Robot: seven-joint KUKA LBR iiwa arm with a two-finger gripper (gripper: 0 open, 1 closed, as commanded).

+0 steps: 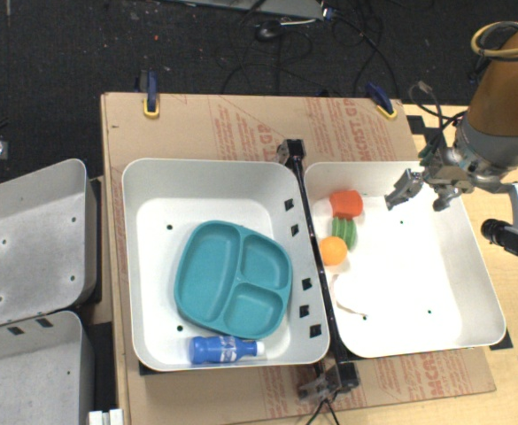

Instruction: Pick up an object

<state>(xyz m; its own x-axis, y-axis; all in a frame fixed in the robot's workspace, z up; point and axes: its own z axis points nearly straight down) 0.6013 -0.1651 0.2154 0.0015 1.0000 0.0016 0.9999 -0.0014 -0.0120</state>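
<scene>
Gripper fingers spread, nothing between, over right bin far edge | targets: orange block, green piece, orange ball along divider | tip: centre over one piece, descend straight, avoid neighbours

One fixed camera looks down from above the desk at a slant, far enough back to take in both white bins. The arm enters from the frame's right edge, and dark floor lies beyond the desk's far side.
</scene>
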